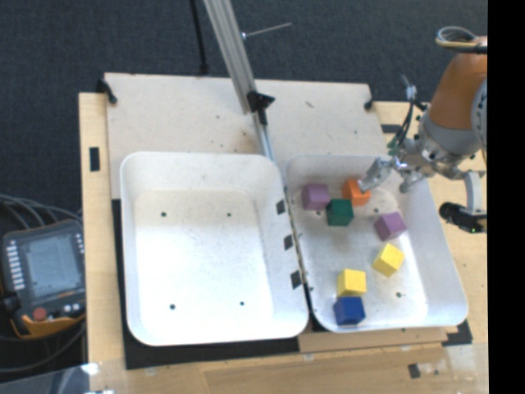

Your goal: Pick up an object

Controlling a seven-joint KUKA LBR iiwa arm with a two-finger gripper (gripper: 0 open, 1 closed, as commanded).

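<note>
Nothing had been lifted yet: the gripper (379, 173) hung low over the right bin (439, 245), just beside the orange cube (357, 190). Whether it was clenched or released could not be told. All seven cubes lay on the bin floor, the grasp undone

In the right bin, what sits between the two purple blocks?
The green block, seen in the camera view. It lies between the purple block on its left and the purple block to its right, with the orange block just above the line.
</note>
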